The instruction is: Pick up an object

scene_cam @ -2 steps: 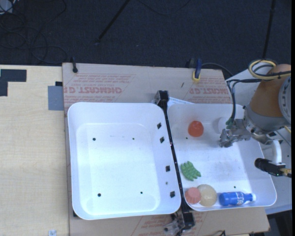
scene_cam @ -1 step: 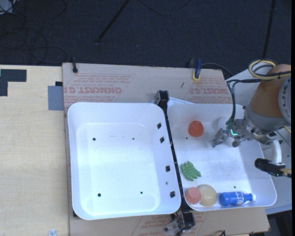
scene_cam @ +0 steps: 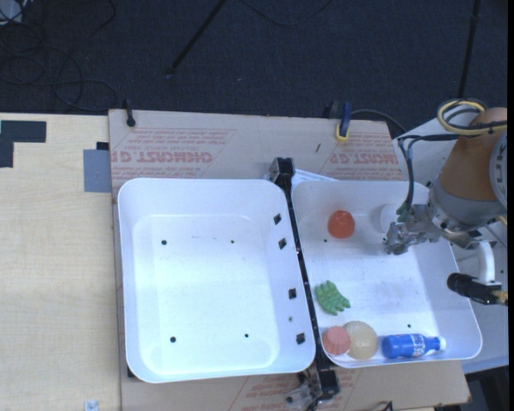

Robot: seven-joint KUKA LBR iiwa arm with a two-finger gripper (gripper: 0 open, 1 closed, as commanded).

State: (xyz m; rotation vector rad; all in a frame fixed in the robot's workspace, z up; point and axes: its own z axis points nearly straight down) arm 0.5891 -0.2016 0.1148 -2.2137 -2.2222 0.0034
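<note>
The desk (scene_cam: 43, 255) carries two shallow white bins side by side, and the risk lies in the right bin (scene_cam: 450, 311), where everything loose sits. The left bin (scene_cam: 201, 272) holds nothing the arm could take.

The KUKA arm (scene_cam: 471, 174) comes in from three o'clock, and its pincer (scene_cam: 400, 238) hangs low over the upper part of the right bin. Whether the pincer is spread or pressed together I cannot tell, since the tips blur into dark metal; nothing is visibly pinched.

The candidates lie apart from it. A blue bottle (scene_cam: 411, 345) lies on its side at six o'clock, close against the bin's near wall. Touching one another just beside it, at seven o'clock, are a pale yellow ball (scene_cam: 361, 339) and a pinkish-red round object (scene_cam: 336, 340). A green leafy toy (scene_cam: 331, 297) rests near the divider at eight o'clock, and a red-orange ball (scene_cam: 341, 223) sits at ten o'clock, nearest the pincer but still clear of it.

A descent straight down would likely close on bare bin floor. The balls may roll off when nudged, and the bottle's place by the wall leaves little room.
</note>
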